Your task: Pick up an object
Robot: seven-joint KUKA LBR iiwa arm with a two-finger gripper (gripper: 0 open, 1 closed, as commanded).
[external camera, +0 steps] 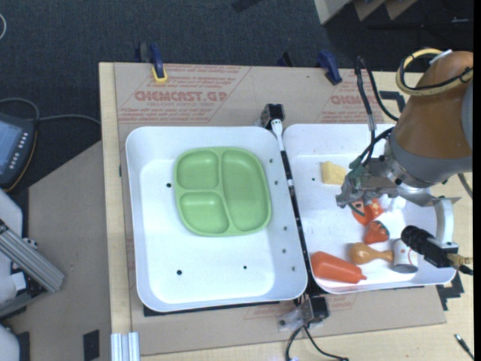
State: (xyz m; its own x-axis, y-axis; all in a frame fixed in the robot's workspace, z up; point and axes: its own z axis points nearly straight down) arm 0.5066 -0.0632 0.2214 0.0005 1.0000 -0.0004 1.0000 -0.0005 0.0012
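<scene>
Toward the right of the frame, over the right bin [316,138], the gripper [364,195] is seen lowered among the scattered objects, with the grey and orange arm [432,126] reaching in from the right edge. Whether the claw is wide or narrow cannot be told, its tip being masked by its own body. A small red piece [367,212] lies just below it in the frame, touching or nearly so, and is judged the likeliest target. A yellow block [333,172] sits just to the upper left. An orange carrot-shaped toy [337,268] lies well below, its long axis running left to right. A green divided plate [223,190] rests in the left bin [150,224].
</scene>
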